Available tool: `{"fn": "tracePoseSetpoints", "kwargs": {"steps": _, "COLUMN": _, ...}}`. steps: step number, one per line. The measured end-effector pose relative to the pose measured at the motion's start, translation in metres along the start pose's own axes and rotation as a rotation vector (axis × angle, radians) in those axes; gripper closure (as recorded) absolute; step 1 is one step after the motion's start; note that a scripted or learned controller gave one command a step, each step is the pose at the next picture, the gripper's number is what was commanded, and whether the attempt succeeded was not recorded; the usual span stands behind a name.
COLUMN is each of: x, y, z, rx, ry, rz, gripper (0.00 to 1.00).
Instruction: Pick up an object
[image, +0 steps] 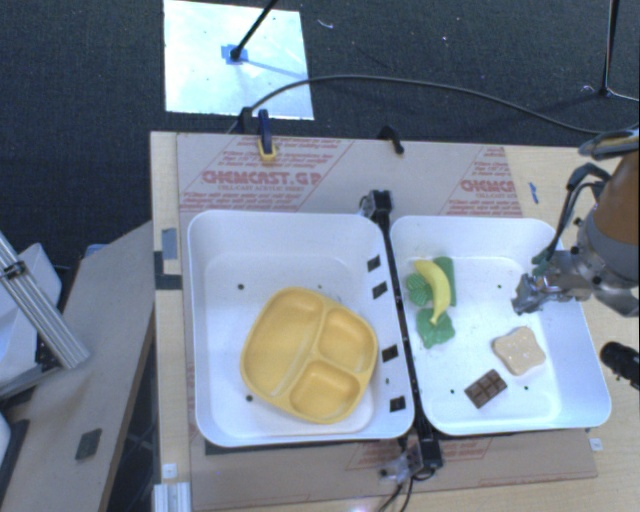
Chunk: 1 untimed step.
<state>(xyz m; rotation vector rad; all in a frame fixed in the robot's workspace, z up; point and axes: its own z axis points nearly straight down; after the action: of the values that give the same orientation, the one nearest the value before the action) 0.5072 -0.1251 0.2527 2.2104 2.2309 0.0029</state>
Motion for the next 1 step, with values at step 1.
{"fn": "tracePoseSetpoints", "kwargs": {"steps": 1, "x": 0.0586, "y": 0.0047, "z": -0.0027, "rx": -0.001, "ry": 0.001, "rz": -0.002, "gripper": 1.0}}
